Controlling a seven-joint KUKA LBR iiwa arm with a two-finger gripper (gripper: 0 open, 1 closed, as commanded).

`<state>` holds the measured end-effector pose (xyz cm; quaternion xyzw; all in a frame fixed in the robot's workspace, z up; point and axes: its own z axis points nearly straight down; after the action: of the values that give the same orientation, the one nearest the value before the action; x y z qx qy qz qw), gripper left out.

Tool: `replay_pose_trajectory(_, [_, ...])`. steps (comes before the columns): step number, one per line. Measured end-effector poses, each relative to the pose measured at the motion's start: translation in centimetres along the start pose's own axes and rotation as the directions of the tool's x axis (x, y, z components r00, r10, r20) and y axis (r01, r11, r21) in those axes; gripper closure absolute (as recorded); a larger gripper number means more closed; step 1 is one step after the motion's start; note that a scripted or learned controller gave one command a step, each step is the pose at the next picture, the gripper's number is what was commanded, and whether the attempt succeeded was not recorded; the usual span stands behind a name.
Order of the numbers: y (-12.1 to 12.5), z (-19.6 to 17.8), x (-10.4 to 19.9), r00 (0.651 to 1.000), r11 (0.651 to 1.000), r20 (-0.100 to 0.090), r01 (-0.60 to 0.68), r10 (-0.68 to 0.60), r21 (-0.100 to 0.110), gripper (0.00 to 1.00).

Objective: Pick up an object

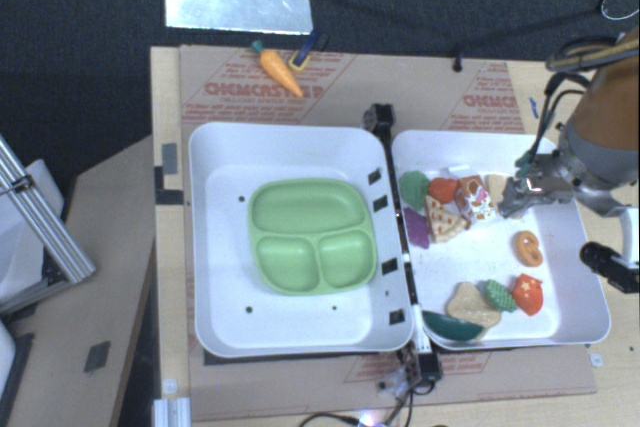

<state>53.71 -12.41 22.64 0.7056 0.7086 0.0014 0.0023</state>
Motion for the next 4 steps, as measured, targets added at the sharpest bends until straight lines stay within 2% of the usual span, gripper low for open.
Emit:
replay_pose_trajectory(1, [-0.8, -0.9, 4.8, 1.000, 1.000, -0.003, 0.005, -0.005, 0.003, 1.00])
replay_pose_trajectory(2, [-2.5, -0.3, 10.0, 1.000, 1.000, -0.003, 0.005, -0.005, 0.005, 1.00])
replay_pose_trajectory(3, [-3.0, 0.5, 16.3, 1.000, 1.000, -0.004, 0.006, -0.006, 0.005, 1.00])
replay_pose_trajectory(4, [-2.3, 0.9, 17.8, 1.000, 1.000, -0.002, 0.003, -0.003, 0.004, 1.00])
